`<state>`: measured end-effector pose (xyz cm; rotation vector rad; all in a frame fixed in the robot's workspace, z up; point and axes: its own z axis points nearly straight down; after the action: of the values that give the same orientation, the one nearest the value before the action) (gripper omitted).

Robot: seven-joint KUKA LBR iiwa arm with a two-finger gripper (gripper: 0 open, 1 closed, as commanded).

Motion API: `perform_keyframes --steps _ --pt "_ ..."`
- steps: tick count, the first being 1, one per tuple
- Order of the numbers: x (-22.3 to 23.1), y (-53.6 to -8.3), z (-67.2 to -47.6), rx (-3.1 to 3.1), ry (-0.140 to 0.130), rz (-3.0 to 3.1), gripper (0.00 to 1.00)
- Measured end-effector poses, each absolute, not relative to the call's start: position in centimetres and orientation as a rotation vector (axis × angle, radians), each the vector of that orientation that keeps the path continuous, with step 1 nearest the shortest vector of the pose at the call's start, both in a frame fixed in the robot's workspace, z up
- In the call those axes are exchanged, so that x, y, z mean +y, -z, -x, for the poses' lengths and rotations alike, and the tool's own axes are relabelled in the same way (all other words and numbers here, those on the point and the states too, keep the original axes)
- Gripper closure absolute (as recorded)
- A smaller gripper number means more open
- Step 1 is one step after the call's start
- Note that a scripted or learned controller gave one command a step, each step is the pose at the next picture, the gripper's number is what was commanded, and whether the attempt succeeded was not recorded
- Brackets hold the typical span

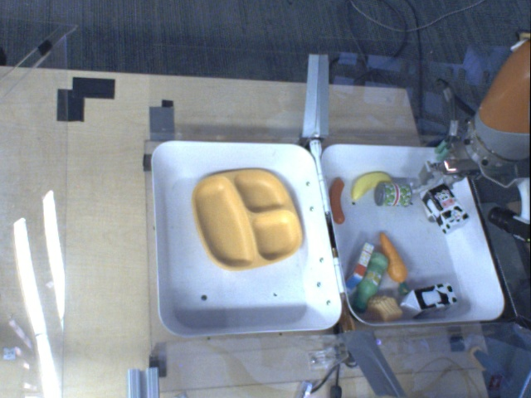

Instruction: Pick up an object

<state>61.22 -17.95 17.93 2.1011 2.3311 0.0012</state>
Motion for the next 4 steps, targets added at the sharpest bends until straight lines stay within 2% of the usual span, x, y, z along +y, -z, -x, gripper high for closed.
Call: perform_keyframes --steps 1,2,3,4 --pt "-10.9 -21.9 -61.9 2.339 -0.004 -2.092 1.00" --pt "-13.6 -19.5 -62.3 2.544 -0.001 -1.839 1.00" --pt "-13.6 -27.5 -63.2 2.308 -0.003 -2.122 1.00" --pt "-10.2 -24.3 -64.6 2.273 0.000 -2.166 1.00"
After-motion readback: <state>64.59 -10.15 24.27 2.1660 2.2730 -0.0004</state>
